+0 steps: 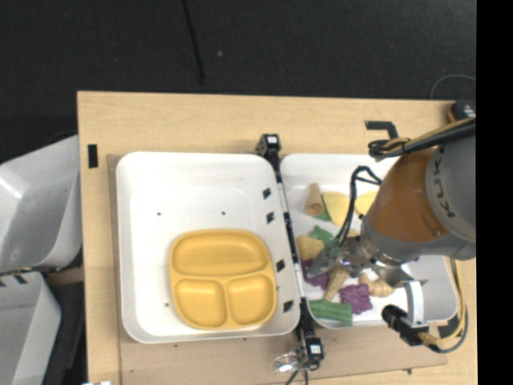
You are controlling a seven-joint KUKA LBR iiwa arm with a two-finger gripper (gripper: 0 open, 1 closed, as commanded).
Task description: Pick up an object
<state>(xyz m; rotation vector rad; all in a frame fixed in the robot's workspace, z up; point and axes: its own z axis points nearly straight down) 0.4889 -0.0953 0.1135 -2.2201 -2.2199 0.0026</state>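
The right bin (295, 171) holds a heap of small toy food pieces. Among them are a tan cone (314, 201), a yellow piece (340, 208), a green piece (323, 235), an olive-brown piece (310, 249), a purple bunch (357, 297) and a long green piece (330, 311). My gripper (345, 265) is down in this heap, under the orange wrist band (405, 203), at the middle of the pile. The wrist hides the pieces beneath it. I see no piece lifted clear of the bin.
The left bin (144, 183) holds a yellow divided plate (222, 278) in its front half. A black clip (268, 143) sits at the far end of the wall between the bins. A dark cable loops down the wrist to the bench's front right corner (433, 339).
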